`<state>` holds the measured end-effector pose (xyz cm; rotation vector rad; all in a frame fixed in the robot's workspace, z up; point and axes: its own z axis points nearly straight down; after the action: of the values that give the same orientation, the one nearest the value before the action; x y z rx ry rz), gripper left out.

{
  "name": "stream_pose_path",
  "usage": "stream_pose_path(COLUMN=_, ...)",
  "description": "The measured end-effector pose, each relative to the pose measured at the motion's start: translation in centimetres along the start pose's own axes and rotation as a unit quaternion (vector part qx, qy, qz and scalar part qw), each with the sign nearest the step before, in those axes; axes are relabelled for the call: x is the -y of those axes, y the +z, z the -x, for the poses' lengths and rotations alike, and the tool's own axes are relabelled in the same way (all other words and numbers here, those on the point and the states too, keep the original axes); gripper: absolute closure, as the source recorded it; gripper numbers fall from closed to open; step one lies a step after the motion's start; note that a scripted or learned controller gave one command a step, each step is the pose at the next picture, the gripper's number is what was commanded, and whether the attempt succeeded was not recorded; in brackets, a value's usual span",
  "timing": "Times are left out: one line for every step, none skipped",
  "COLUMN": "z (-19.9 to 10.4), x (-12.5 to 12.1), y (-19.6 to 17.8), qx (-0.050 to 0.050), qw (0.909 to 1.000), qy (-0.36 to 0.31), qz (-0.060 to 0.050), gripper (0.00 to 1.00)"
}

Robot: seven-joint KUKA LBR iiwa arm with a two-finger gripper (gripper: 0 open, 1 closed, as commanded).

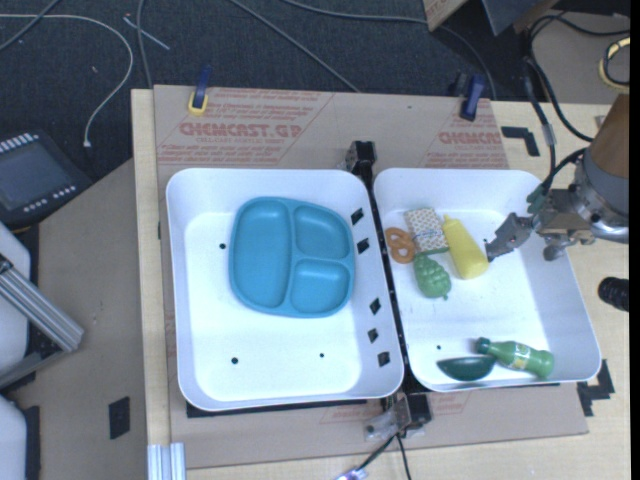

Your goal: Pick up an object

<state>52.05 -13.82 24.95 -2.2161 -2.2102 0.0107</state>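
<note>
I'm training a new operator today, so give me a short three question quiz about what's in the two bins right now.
1. True or false: the blue divided plate lies in the left bin.
2. Which item lies nearest the gripper? A) green bottle B) yellow bottle C) pretzel
3. Fill in: the dark green bowl sits beside the green bottle near the right bin's ____ edge.

Key: 1 true; 2 B; 3 front.
</note>
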Motion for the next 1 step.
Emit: stream_pose_path(z=-0.03, x=-0.22, y=-0.56, qx=0.001, qw=1.0, qy=-0.001, qz=0.006, gripper=0.0)
